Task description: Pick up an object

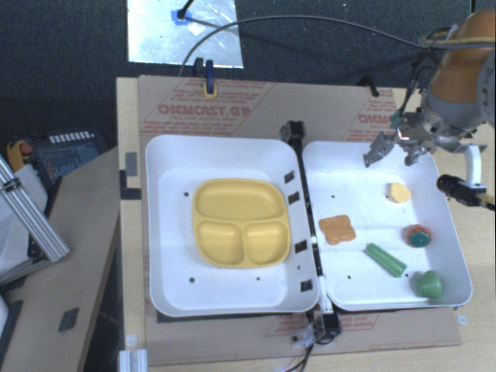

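From the camera above the bench you see two shallow, smooth white plastic bins. The left bin (167,208) carries a glossy yellow tray (239,222) moulded into three rounded compartments. On the right bin (353,188) lie a flat orange toast-shaped piece (336,229), a small pale yellow lump (399,193), a round teal and red ball (418,236), a green rod (385,259) lying at a slant, and a rounded green lump (428,284) in the near right corner.

Look at the gripper (395,150) over that bin's far edge: its grey fingers (377,150) stand spread apart, nothing between them, clear of every piece.
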Robot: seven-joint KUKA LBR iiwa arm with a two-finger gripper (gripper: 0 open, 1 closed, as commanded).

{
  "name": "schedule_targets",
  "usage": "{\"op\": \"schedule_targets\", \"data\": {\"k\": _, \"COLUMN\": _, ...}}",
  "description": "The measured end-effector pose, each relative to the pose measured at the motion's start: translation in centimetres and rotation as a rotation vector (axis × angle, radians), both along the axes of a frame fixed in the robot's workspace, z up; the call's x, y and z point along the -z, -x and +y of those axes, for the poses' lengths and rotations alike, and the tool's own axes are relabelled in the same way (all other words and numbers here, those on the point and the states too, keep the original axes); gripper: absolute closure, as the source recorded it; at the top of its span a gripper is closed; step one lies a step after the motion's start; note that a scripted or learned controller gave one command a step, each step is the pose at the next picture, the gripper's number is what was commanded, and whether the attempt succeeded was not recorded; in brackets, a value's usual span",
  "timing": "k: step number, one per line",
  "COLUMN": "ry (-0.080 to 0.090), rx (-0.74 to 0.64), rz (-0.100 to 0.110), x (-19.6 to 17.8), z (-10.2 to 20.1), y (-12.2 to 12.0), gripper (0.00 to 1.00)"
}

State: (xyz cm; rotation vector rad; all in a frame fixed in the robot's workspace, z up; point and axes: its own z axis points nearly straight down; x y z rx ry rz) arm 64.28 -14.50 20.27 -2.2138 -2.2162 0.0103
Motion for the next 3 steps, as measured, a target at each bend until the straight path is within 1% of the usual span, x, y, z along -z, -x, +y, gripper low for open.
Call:
{"op": "schedule_targets", "data": {"k": 1, "ry": 0.002, "rx": -0.002, "rz": -0.013, "x": -0.8, "z": 0.0, "y": -0.3, "gripper": 0.00}}
{"op": "schedule_targets", "data": {"k": 2, "ry": 0.001, "rx": 0.000, "rz": -0.008, "x": 5.3, "z": 0.2, "y": 0.2, "gripper": 0.00}}
{"op": "schedule_targets", "data": {"k": 3, "ry": 0.002, "rx": 0.000, "rz": -0.010, "x": 9.5, "z": 0.5, "y": 0.4, "gripper": 0.00}}
